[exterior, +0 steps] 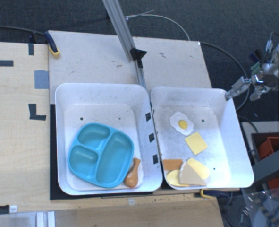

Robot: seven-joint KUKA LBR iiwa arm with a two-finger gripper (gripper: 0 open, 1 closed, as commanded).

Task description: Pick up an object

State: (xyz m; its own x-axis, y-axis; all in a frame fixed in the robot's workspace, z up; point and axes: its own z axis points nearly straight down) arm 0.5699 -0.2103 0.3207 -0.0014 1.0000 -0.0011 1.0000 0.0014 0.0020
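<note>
My gripper (241, 95) hangs over the right bin's far right corner, just past its rim, open with nothing between its fingers. The right bin (233, 141) holds a toy fried egg (181, 124), a yellow cheese square (196, 143), an orange slab (172, 164), a tan bread wedge (193, 172) and a pale yellow piece (173, 178) under it. In the left bin (101, 94) lie a blue divided plate (101, 154) and a brown drumstick (133, 173) at the plate's near right edge. All the items lie well to the left of and nearer than the gripper.
A slanted metal pole (120, 23) crosses the bench behind the bins and ends at a black clamp (138, 54). Cables (224, 53) run over the dark floor at the back right. Wooden tabletop (16, 126) lies left of the bins.
</note>
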